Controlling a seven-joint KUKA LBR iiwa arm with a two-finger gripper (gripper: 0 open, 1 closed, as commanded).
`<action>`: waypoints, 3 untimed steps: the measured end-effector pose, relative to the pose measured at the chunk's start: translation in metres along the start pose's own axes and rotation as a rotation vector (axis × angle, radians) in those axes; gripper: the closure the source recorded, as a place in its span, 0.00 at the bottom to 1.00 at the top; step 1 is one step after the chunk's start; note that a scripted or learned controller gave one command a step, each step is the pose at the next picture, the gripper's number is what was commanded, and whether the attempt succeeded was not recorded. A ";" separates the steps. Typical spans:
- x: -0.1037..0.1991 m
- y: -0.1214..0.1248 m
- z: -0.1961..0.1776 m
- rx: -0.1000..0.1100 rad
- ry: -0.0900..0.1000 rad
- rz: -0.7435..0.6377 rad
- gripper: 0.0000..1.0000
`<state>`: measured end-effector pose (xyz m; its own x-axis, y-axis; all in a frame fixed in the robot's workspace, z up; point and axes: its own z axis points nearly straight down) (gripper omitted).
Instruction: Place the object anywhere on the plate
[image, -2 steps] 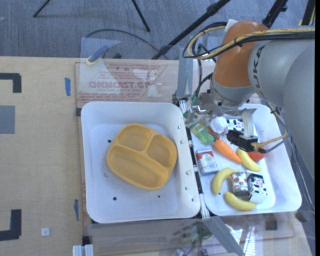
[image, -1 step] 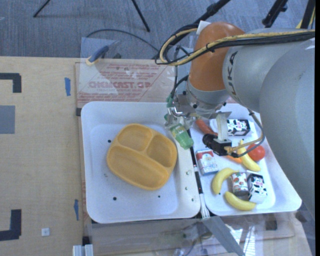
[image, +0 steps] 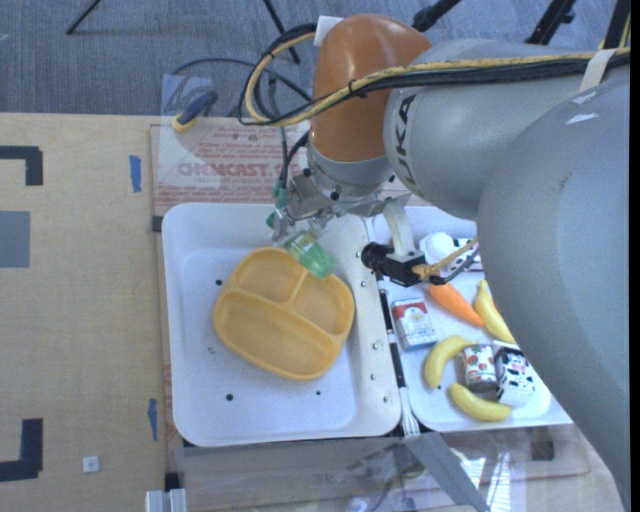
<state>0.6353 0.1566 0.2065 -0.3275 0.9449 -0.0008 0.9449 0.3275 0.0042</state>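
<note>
Where the worktop runs closest to the camera, two white bins sit side by side.

Left bin: yellow divided plate lying flat, toward the bin's far right, three compartments.

Right bin:
- Near edge: banana, with a second banana just past it on the left.
- Small can stands between the two. A black-and-white spotted thing is against the can's right side.
- Further back: red-and-white packet close to the wall between the bins, then a carrot, and a third banana just right of the carrot.
- Beyond those: a white round thing, partly under the arm.

Green translucent piece sits over the plate's far rim, directly below the gripper. Can't tell whether it touches the plate. Can't tell whether the gripper is open or closed either, too cluttered at the tip.

The arm comes in from the right, with the orange band above the wrist over the far side of the left bin.
</note>
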 end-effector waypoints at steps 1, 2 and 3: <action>0.000 0.000 0.000 0.000 0.000 0.000 0.00; 0.001 0.001 -0.011 -0.004 -0.001 -0.001 1.00; 0.064 -0.076 -0.013 0.006 0.001 0.019 1.00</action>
<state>0.5423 0.1917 0.2189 -0.3099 0.9508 0.0005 0.9508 0.3099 -0.0013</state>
